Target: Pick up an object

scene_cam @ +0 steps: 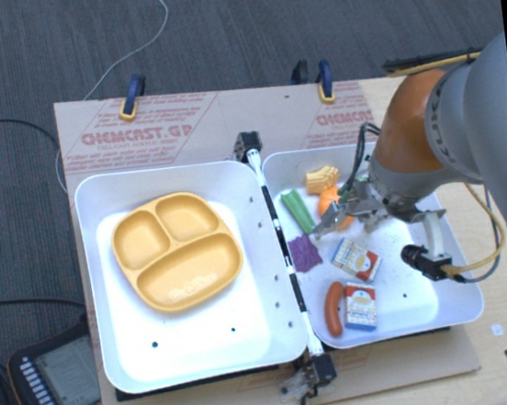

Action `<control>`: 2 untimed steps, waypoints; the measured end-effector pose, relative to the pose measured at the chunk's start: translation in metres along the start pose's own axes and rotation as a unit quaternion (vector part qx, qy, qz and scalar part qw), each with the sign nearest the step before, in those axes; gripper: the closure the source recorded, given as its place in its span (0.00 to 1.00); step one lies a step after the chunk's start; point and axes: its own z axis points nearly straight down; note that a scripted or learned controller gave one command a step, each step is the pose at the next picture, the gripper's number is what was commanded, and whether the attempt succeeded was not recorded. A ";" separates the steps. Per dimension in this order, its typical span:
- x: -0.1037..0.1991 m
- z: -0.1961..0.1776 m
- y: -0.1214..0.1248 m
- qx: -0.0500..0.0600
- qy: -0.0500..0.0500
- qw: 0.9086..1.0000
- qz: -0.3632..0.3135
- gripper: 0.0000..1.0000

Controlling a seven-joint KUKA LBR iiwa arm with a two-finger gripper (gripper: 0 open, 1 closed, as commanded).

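Dark grey carpet surrounds the counter [136, 157], a pale board printed with red lettering and clamped at its top edge. Two shallow white bins sit on it side by side. The left bin [116, 354], at centre-left of the frame, holds a yellow divided plate [178, 250] with three compartments. The right bin [452, 305], right of centre, holds the small objects: a yellow block [322, 179] near its top, a green stick [297, 211] to the left, an orange piece [327, 200] just beside the pincer, a purple piece [305, 253] below the green stick, a small carton [355, 259] in the middle, and a red sausage [334, 305] touching a second carton [361, 309] at the bottom. The arm reaches in from the right, its pincer [338, 223] low over the bin with fingers slightly apart and nothing visibly between them.
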 end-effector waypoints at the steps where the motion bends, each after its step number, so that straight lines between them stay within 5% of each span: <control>1: 0.000 -0.010 0.000 0.000 0.000 1.000 0.000 1.00; 2: 0.000 -0.010 0.000 0.000 0.000 1.000 0.000 0.00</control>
